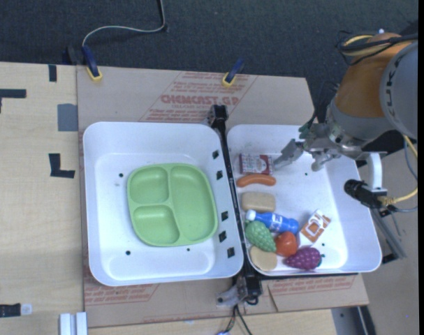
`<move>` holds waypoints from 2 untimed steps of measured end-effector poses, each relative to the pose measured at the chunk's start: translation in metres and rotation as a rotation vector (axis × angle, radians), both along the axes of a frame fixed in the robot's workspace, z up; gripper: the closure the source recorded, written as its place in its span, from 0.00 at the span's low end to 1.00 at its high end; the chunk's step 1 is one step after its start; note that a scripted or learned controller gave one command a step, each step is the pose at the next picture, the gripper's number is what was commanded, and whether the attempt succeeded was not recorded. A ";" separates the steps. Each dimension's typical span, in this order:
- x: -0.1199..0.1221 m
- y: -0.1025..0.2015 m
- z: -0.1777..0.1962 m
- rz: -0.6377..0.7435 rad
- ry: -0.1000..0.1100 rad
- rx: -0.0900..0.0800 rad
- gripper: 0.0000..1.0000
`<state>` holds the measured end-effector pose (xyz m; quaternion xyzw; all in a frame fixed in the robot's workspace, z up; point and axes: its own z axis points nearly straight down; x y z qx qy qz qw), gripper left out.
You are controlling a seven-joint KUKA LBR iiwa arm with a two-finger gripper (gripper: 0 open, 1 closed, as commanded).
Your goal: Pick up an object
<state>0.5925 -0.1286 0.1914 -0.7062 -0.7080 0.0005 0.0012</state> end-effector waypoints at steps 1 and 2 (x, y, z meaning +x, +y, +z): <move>0.039 0.023 -0.099 -0.001 -0.009 -0.002 0.00; 0.054 0.033 -0.102 -0.001 -0.008 -0.001 0.00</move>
